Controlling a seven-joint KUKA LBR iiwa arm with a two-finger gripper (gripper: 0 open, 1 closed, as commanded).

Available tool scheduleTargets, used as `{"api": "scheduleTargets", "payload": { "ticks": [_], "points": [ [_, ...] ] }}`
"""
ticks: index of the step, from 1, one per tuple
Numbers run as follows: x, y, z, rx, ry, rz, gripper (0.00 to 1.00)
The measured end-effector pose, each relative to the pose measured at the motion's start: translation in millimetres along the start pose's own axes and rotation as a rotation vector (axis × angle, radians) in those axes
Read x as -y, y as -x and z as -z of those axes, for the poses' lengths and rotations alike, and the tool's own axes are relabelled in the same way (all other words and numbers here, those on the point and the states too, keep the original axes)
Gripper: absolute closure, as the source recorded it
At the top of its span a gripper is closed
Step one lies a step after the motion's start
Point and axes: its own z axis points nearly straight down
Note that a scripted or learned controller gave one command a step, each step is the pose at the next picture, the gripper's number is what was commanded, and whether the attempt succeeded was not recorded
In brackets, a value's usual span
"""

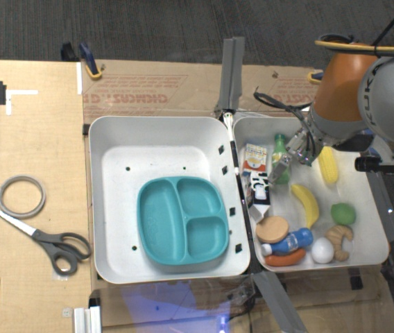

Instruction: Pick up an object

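The right bin [370,186] holds several small objects. Among them are a green bottle [279,144], a yellow corn cob [328,165], a banana [308,203], a green ball [343,214] and a small printed carton [255,157]. My gripper [282,166] hangs low over the left part of this bin. It is right against the green bottle and partly covers it. The orange band of the arm [339,89] sits above the bin's far right corner.
The left bin [107,186] holds a teal divided plate [183,219]. Near the right bin's front wall lie a tan disc [273,229], a blue bottle [295,241], a white ball [322,252] and a brown knobbly piece [339,238]. Scissors [51,241] and a tape roll [21,195] lie on the bench at left.
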Motion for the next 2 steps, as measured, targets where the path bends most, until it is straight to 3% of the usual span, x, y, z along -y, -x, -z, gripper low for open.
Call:
{"api": "scheduleTargets", "payload": {
  "ticks": [1, 2],
  "points": [
    [-1.3, 0.9, 10.5, 0.006, 0.001, 0.003, 1.00],
    [-28.0, -18.7, 100.1, 0.001, 0.000, -0.416, 1.00]
  ]
}}
